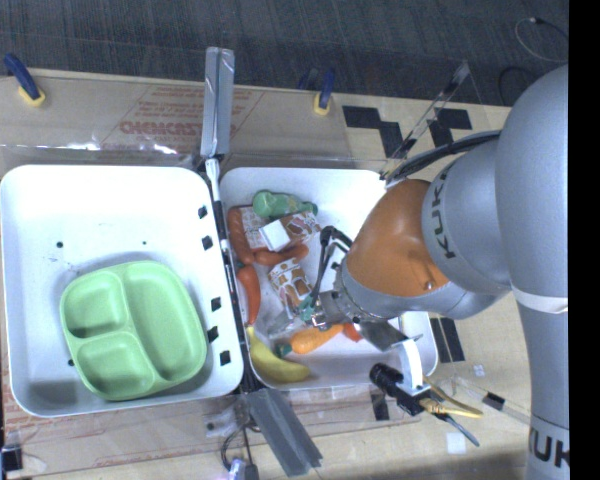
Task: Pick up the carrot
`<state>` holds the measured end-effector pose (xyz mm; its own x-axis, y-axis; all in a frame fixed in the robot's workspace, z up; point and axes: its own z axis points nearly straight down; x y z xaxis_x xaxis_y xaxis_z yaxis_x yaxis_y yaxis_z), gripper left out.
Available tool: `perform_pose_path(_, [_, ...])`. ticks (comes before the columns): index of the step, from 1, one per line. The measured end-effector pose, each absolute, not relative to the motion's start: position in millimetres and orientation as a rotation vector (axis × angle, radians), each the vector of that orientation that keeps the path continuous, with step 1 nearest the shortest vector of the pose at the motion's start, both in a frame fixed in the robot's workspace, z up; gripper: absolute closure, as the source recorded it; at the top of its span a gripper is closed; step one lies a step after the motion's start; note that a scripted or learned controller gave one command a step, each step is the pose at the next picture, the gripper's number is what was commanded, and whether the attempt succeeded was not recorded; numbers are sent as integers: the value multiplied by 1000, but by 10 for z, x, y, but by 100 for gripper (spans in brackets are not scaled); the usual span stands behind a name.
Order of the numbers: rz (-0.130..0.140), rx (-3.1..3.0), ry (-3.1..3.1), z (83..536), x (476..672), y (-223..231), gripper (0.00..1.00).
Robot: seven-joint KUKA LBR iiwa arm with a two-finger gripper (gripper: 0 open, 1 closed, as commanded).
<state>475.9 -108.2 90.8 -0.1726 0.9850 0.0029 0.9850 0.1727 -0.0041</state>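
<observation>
Gripper [318, 320] lowered into right bin [420, 353]; finger state cannot be told. Carrot [315, 340] lying on bin floor just beside gripper, by banana [273, 365]. Lift not yet achieved.

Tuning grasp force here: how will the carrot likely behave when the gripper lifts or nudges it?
The carrot looks smooth and tapered, so it may slip toward its thin end. Its rounded form suggests it could roll if nudged. It lies against the banana, beside the gripper, so a push would probably shift both.
</observation>
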Motion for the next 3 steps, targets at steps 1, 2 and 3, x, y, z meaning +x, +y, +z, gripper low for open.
perform_pose_path(1, [4,-2012,-2405,999,4757,-1082,100])
perform_pose_path(2, [2,-2354,-2077,1914,4769,-428,100])
perform_pose_path(3, [2,-2354,-2077,1913,4768,-429,0])
